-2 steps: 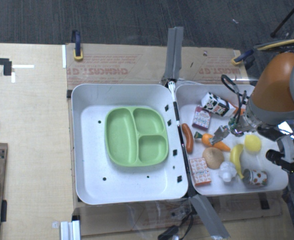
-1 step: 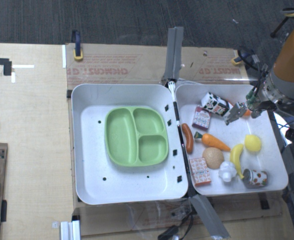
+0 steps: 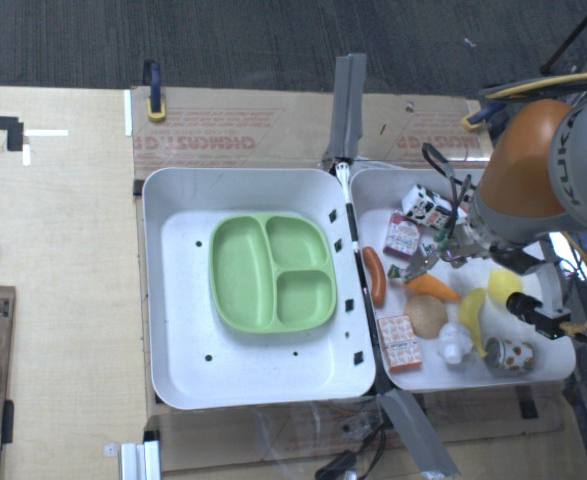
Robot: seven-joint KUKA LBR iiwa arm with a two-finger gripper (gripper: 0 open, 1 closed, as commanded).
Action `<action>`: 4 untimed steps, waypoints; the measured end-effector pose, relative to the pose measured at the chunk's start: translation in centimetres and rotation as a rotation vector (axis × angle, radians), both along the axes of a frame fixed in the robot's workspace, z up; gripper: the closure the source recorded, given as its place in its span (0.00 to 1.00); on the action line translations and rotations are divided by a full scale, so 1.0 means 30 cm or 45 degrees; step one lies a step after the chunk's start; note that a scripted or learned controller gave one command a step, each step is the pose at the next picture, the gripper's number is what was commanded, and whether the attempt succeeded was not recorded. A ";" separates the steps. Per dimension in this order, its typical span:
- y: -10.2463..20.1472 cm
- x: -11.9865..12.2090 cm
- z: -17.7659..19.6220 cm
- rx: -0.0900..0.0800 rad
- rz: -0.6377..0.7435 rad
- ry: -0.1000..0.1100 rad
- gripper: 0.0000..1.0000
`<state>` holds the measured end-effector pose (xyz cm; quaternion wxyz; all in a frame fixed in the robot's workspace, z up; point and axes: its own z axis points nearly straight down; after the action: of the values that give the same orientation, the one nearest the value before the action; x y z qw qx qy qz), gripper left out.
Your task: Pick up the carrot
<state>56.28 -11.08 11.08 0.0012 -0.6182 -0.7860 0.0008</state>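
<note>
The carrot [image 3: 433, 287] is a short orange wedge lying in the right bin [image 3: 563, 373], between a red sausage and a yellow fruit. My gripper [image 3: 429, 261] hangs just above the carrot's upper left end, at the tip of the grey arm with the orange band [image 3: 526, 158]. Nothing can be seen held in it, and its dark tip blends with the clutter below.
A red sausage [image 3: 375, 275], a pink carton [image 3: 401, 237], a cow-print carton [image 3: 423, 206], a tan lump [image 3: 425, 316], a red box [image 3: 398, 341], yellow fruit [image 3: 502, 286] and a can [image 3: 509, 356] crowd the right bin. The left bin [image 3: 173, 298] holds a green divided plate [image 3: 273, 271].
</note>
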 end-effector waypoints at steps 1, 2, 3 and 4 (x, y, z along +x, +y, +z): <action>-0.020 -0.127 -0.065 0.000 0.057 -0.002 0.00; -0.106 -0.174 -0.065 0.001 0.178 -0.003 0.00; 0.001 -0.039 -0.063 -0.001 0.380 -0.005 0.00; -0.002 -0.039 -0.034 -0.001 0.373 -0.006 1.00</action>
<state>55.13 -11.16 10.08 -0.0012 -0.4968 -0.8679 -0.0002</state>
